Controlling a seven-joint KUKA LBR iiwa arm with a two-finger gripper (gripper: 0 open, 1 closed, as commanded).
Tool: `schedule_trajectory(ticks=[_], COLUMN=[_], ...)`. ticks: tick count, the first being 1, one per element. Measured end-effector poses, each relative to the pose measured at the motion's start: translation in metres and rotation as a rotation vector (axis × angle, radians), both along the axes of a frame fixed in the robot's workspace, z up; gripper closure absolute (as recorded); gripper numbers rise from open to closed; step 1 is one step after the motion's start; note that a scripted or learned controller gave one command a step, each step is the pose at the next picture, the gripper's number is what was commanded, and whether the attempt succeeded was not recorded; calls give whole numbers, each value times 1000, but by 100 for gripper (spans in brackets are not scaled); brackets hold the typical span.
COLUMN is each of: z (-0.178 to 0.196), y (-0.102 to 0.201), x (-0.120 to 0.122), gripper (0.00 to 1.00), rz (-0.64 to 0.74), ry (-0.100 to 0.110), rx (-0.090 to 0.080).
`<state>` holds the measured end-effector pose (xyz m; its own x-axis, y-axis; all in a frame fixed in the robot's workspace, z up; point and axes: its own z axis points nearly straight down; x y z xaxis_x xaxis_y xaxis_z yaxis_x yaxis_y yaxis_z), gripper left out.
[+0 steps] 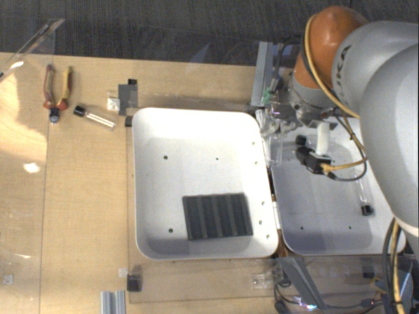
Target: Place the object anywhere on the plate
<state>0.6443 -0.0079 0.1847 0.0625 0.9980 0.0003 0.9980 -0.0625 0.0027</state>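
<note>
A dark grey ridged plate (217, 216) lies flat in the near part of the left bin (157, 175). In the right bin (327, 227), a thin clear rod with a black cap (364, 200) lies near the right side, partly under the arm. My gripper (280, 139) hangs low over the far left corner of the right bin, close to the wall between the two bins. Wrist hardware and a yellow cable (327, 169) crowd around it. Nothing can be seen held in it. The plate has nothing on it.
On the bench at far left lie red-handled pliers (57, 90) and a small clear tube with a black cap (95, 116). A small black bracket (129, 95) stands at the left bin's far corner. The bulky grey arm (386, 110) covers the right bin's right side.
</note>
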Motion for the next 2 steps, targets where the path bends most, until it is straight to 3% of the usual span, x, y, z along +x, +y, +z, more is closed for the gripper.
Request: schedule_trajectory(ticks=[1,2], z=[9,-34], y=[62,166], x=[25,24], gripper=[100,100], rz=[-128,333], ry=[0,1], rx=[0,0])
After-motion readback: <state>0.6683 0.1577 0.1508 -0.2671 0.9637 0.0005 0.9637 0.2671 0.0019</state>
